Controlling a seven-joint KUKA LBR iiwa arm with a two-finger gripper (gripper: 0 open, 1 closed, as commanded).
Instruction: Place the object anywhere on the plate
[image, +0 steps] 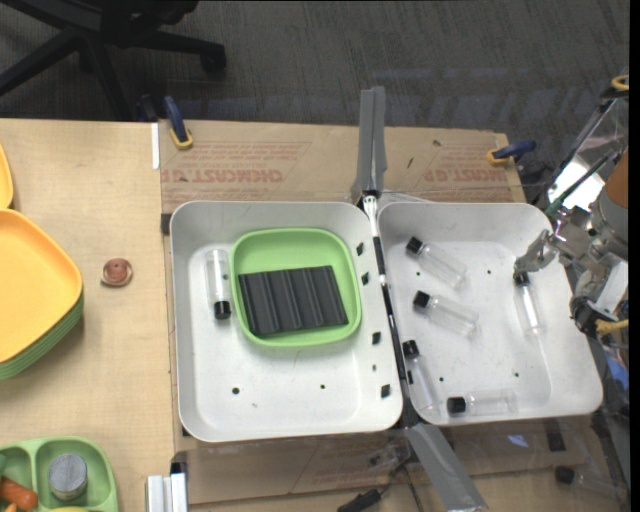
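Observation:
A green square plate (292, 238) lies in the left bin (290, 410), and a dark grey ribbed slab (295, 300) rests on it. Just left of the plate lies a clear vial with a black cap (218, 285). Several more clear black-capped vials lie in the right bin (500, 375), one of them (527, 305) near the right wall. My gripper (533, 256) reaches in from the right and hangs just above that vial's capped end. I see nothing held in it.
Other vials lie at the right bin's upper left (436, 259), middle (446, 311) and front edge (482, 403). Yellow plates (35, 290) are stacked at the bench's left. A small brown disc (117, 270) sits beside them, and a green tray (55, 470) is at the front left.

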